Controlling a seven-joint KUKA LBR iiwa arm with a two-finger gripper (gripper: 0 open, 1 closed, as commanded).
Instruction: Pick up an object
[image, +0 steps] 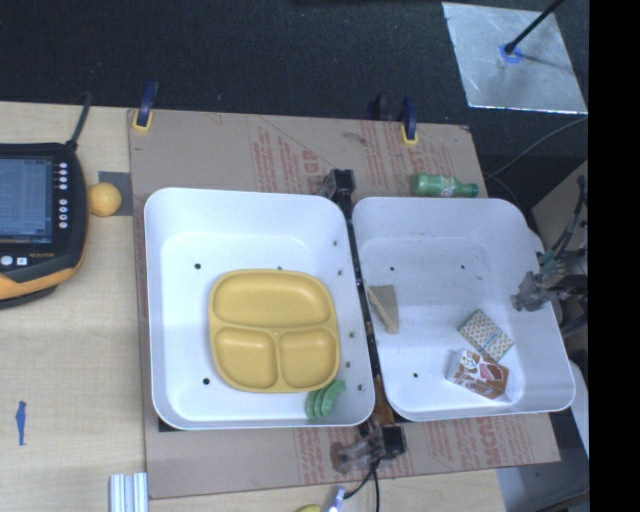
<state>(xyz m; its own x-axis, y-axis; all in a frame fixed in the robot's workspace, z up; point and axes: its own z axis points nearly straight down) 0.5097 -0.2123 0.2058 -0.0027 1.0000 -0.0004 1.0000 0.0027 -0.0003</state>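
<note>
The right bin (440, 255) holds a tan wedge-shaped block (383, 308) by its left wall. Two small patterned packets lie near its front right: a pale checked one (486, 335) and a brown and white one (479, 373). In the left bin (180, 250) lies a yellow divided plate (272, 330), with a small green object (325, 400) at the front right corner. A grey part of my gripper (530, 293) pokes in over the right bin's right rim, above and to the right of the packets and apart from them.
A green bottle (445, 185) lies on the cardboard behind the right bin. A yellow ball (104, 198) and a teach pendant (35, 225) sit left of the bins. Clamps hold the bins together at the back (341, 183) and front (370, 447).
</note>
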